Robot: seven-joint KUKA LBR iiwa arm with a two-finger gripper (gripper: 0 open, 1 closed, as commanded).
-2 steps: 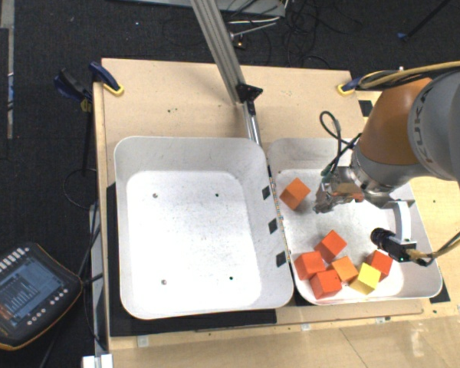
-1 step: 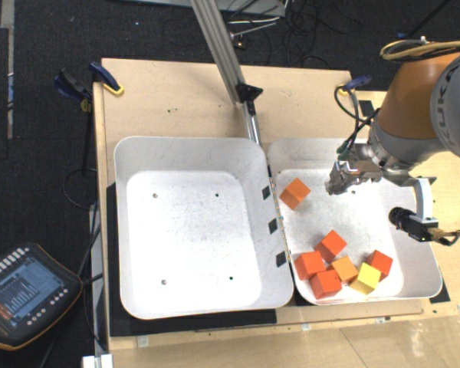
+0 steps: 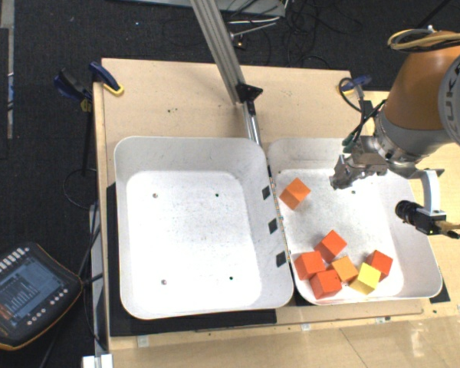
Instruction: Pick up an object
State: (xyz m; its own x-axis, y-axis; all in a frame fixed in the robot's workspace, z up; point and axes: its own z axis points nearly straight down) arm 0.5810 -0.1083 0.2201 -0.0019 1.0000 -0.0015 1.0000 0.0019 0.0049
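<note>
Orange is the colour of nearly every candidate here: in the camera view the right bin (image 3: 414,240) holds 1 lone orange cube (image 3: 294,193) near its upper left corner and a cluster of blocks (image 3: 340,267) at its near edge, among them 1 yellow block (image 3: 366,279). The left bin (image 3: 138,205) lies beside it.

The gripper (image 3: 345,175) hangs over the upper part of the right bin, nothing visible between its fingers; whether they are spread or closed cannot be told from this angle.

The lone orange cube looks the soundest choice, since it stands apart from the others and leaves room on both sides for the fingers. It lies just to the left of the gripper and slightly nearer the camera, close by but not beneath it. A good grasp would centre over the cube, square the fingers to 2 opposite faces, then descend straight. The cluster sits well apart, lower in the bin, its blocks touching.
</note>
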